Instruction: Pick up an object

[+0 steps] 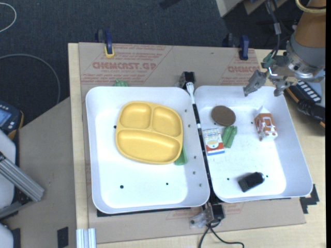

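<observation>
My gripper hangs over the far edge of the right bin, fingers spread open with nothing between them. Below it in that bin lie a brown round disc, a small orange and white carton, a white, red and blue packet, a green piece beside the packet, and a black block near the front. The gripper stands apart from all of them, closest to the orange and white carton.
The left bin holds a yellow divided plate with a green item tucked under its right edge. Blue clamps hold the cardboard sheet at the back. Cables and equipment sit at the far right.
</observation>
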`<state>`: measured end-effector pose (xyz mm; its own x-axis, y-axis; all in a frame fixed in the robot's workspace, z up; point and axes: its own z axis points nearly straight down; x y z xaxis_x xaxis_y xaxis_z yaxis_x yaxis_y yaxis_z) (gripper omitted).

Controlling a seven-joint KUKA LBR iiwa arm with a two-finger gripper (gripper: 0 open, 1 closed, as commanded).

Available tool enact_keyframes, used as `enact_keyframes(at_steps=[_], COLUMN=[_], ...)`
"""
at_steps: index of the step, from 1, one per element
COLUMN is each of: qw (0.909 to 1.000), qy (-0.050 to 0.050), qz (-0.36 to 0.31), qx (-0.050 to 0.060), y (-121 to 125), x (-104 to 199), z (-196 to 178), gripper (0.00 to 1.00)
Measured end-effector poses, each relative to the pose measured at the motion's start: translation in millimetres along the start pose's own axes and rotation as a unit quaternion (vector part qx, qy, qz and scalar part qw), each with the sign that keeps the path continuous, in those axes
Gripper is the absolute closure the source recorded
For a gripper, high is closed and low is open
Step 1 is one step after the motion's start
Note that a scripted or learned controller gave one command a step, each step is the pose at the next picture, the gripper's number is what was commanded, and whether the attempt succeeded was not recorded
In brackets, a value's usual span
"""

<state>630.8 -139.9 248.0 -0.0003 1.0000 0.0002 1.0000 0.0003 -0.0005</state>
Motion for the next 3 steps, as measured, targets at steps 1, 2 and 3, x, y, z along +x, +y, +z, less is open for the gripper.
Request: enact_keyframes(at_steps=[1,2,3], qw=[1.0000,1.0000,1.0000], qy=[-0.001,0.001,-0.001], qz=[-0.001,-0.002,0.000], qx=[-0.002,0.001,-0.005], y=[0.7,-26.4,-88.6], x=[0.1,58.4,51.8], z=[-11.2,-19.0,-133.7], gripper=[1.00,1.00,1.00])
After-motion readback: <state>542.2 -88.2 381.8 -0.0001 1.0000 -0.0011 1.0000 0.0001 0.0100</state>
